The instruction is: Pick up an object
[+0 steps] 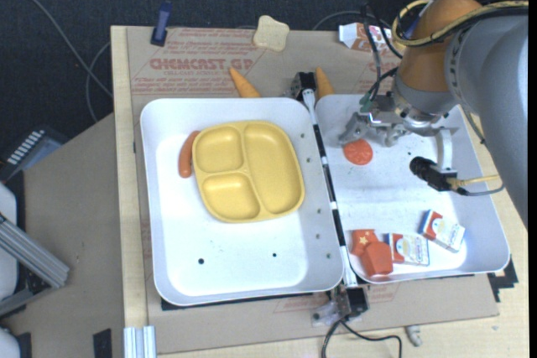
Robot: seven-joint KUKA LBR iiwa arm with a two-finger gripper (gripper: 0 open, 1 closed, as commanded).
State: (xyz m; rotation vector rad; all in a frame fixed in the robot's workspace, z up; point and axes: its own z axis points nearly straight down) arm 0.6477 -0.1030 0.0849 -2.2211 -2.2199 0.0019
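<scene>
I see two white bins side by side on the bench. The left bin (168, 264) carries a yellow divided plate (248, 170) toward its 12 o'clock half, three compartments, tilted a little. An orange-red sausage (185, 155) lies just at the plate's 9 o'clock edge, touching or nearly so.

The right bin (478, 214) holds the loose pieces. A round red slice, tomato-like (359, 153), sits near the bin's 11 o'clock corner. At 6 o'clock, against the near rim, I count a red block (377, 257) overlapping a red carton with a star (363, 240), and a small printed carton (411, 248) just beside them. Another small red-and-white carton (442, 230) lies toward 5 o'clock, apart from that cluster.

The arm comes in from 3 o'clock, orange band above the wrist. The gripper (379, 130) hangs over the bin's 12 o'clock part, just at 2 o'clock of the red slice. I make out grey metal parts there, but I cannot tell whether the pincer is spread or closed; nothing visibly sits in it. A black cable fitting (426, 170) hangs below the wrist over the bin floor.

Outside the bins, on the cardboard at 12 o'clock: a slice of toy bread (271, 33), an orange carrot-like piece (244, 83), a blue object (160, 23) at 11 o'clock.
</scene>
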